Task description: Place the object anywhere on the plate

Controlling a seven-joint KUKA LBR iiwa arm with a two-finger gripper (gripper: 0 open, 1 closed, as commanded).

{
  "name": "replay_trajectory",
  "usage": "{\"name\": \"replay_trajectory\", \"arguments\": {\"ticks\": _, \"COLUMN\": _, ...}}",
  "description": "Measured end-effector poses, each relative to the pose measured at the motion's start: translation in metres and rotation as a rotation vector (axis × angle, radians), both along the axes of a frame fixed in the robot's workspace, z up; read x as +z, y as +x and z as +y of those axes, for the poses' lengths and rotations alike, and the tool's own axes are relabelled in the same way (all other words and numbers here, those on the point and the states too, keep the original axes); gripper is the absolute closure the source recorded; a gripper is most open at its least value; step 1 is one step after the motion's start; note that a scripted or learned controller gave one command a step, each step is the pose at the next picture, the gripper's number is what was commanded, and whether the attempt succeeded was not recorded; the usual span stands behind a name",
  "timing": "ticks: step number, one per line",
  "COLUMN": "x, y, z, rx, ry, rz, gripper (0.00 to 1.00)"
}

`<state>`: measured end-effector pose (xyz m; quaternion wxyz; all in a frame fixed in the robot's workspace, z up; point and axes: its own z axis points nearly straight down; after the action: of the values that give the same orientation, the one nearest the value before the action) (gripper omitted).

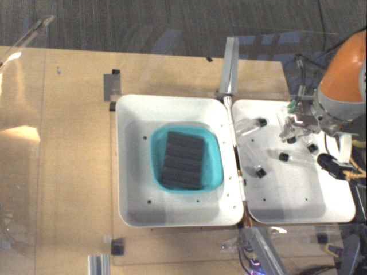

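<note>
Already the dark ribbed block lies on the teal plate, which sits in the left bin; judged from how things lie, the task's thing is where the task wants it. The block's long axis runs roughly from 12 to 6 o'clock, tipped slightly so its top end leans toward 1 o'clock, and it rests inside the plate's rim with teal showing on every side.

The hand hangs over the right bin, near that bin's upper right part, below the orange band of the arm. From the hand, the block lies at about 9 o'clock, a touch toward 8, well apart and across the wall where the two bins meet. Nothing shows between the hand's tips, so it carries nothing; how wide it stands I cannot tell, since the metal parts blur against the white bin floor.

A few small dark bits lie scattered on the right bin's floor, around 6 to 7 o'clock from the hand; what they are is too small to make out. They lie apart from both hand and block.

If any move remains, it turns on that leftward line. The single arm would have to cross the shared wall toward 9 o'clock to reach the plate.
</note>
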<state>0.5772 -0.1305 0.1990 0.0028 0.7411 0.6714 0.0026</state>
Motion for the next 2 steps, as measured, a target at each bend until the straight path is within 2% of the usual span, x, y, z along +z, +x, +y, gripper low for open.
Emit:
{"name": "replay_trajectory", "arguments": {"ticks": 1, "x": 0.002, "y": -0.049, "z": 0.054, "rx": 0.149, "ry": 0.000, "rz": 0.004, "gripper": 1.00}}
{"name": "replay_trajectory", "arguments": {"ticks": 2, "x": -0.014, "y": -0.028, "z": 0.142, "rx": 0.329, "ry": 0.000, "rz": 0.002, "gripper": 1.00}}
